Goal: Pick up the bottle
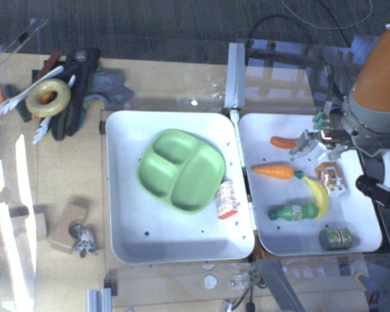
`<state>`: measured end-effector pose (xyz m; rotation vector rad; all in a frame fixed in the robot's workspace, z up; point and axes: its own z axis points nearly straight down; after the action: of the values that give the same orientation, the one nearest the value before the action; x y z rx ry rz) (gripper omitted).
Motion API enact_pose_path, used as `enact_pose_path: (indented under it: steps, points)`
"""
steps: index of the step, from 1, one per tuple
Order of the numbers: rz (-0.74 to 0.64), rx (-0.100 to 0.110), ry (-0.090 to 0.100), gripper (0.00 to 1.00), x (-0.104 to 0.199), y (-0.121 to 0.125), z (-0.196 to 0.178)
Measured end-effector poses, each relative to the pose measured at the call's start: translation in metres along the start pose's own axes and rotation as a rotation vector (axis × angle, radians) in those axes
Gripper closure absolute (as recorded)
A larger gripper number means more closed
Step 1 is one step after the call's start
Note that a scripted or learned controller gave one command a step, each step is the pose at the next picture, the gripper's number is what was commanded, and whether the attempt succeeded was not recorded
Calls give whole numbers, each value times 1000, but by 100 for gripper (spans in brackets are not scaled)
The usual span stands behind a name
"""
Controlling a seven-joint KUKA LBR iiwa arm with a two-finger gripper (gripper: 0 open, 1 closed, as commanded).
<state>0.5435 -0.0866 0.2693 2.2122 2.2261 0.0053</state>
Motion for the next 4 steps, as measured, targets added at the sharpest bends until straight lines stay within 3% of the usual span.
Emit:
enact_pose_path:
  steps: [1,2,3,4]
  points:
    - [-61,1,0,0,-8,-45,131]
    - [-112,-9,0,0,-18,-53,180]
    - [79,-4,-2,0,-78,-55,63]
    - [124,0,0,0,-31,-56,135]
